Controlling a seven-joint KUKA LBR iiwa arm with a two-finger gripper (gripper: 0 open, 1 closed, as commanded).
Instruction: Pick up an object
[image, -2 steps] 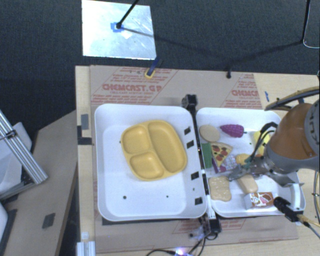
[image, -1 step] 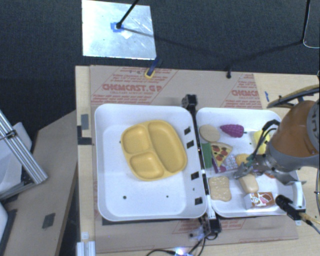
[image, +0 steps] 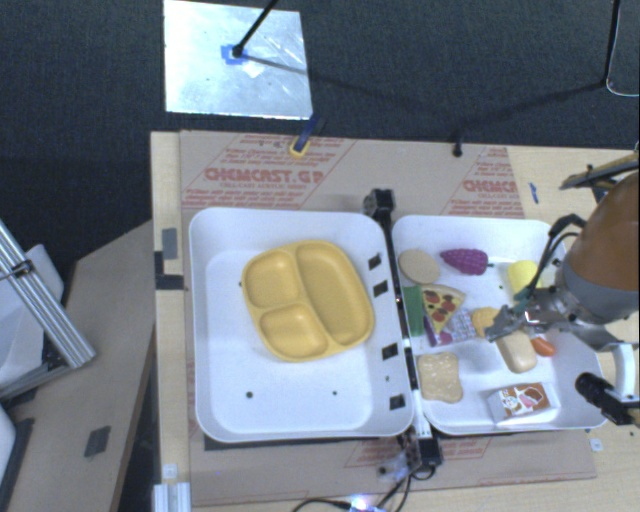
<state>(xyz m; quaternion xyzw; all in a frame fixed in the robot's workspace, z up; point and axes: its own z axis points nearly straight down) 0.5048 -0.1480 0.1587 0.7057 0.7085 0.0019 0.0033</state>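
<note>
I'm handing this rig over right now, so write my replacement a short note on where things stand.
Claw: low in the right bin, at the bread roll; grip state unreadable from above.
Right bin: purple grapes, pizza slice, round cookie, toast slice, small carton, yellow item.
Left bin: yellow divided tray.
Done: arm reached in. Left: nothing visibly lifted; a confirmed pick remains.
</note>
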